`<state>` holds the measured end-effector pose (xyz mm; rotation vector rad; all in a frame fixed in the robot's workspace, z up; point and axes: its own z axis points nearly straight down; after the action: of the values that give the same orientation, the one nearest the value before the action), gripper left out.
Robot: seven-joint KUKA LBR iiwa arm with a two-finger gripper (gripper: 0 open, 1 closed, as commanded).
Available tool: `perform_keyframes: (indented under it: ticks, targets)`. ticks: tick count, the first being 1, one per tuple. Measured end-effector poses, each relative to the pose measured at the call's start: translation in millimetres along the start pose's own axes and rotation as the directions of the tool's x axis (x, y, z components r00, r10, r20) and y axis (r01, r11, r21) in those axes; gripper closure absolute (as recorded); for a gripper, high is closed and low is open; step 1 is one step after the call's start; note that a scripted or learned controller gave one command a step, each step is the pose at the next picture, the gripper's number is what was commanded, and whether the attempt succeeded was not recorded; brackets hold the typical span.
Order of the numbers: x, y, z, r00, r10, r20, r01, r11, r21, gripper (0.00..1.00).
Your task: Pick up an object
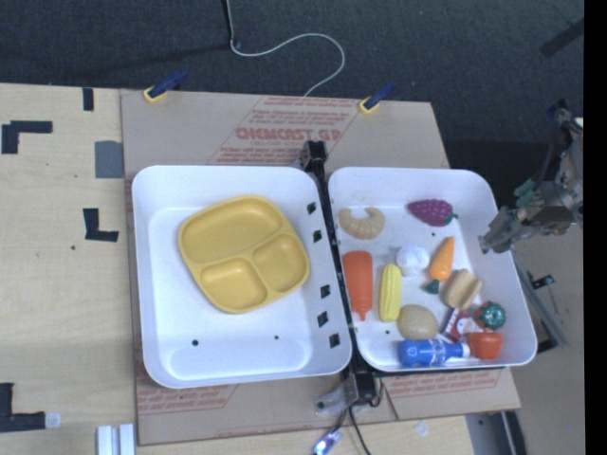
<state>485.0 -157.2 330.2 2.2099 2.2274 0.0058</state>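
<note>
The right white bin holds several toy foods: a tan croissant, purple grapes, an orange carrot, a long red-orange piece, yellow corn, a potato, a brown bun, a blue bottle and a red tomato. My gripper hangs over the bin's right rim, to the right of the carrot and above the bun. It looks small and blurred, and I see nothing held in it.
The left white bin carries a yellow divided plate. A small white lump and a green ball also lie in the right bin. Both bins rest on cardboard held by yellow and blue clips.
</note>
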Motion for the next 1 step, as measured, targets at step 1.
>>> perform_keyframes:
  ticks: [1]
  targets:
    - [-54.1, -2.2, 14.1, 1.000, 0.010, 0.002, -0.010, 1.000, 0.006, 1.00]
